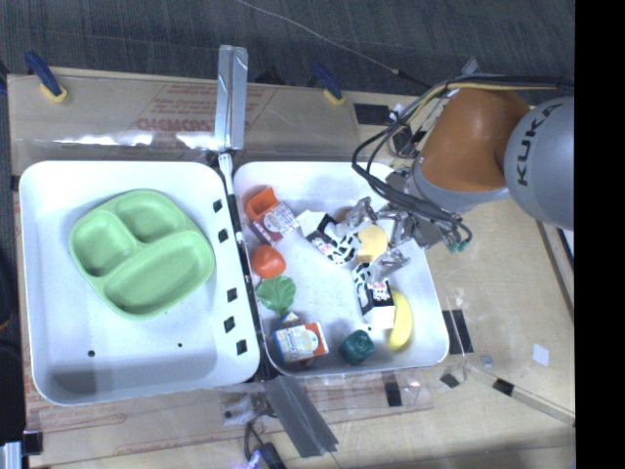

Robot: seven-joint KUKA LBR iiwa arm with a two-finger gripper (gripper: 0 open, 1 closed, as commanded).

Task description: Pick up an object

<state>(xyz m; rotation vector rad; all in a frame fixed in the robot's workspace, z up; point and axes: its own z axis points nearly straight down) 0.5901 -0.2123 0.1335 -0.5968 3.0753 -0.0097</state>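
The jaws (379,234) hang low over the right bin (430,306), right of center in the frame, above a pale yellow rounded piece (371,241) and black-and-white patterned packets (336,245); how far they are parted cannot be told. A smooth yellow banana (400,322) lies by the bin's lower right rim. The left bin (39,311) carries a green three-part plate (143,250). "KUKA" reads on the grey arm (518,159).

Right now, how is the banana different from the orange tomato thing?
The yellow curved toy banana is long and lies near the right bin's front right corner; the round orange-red toy tomato is ball-shaped and sits by the bin's left wall. Both are toy foods in the same white bin.
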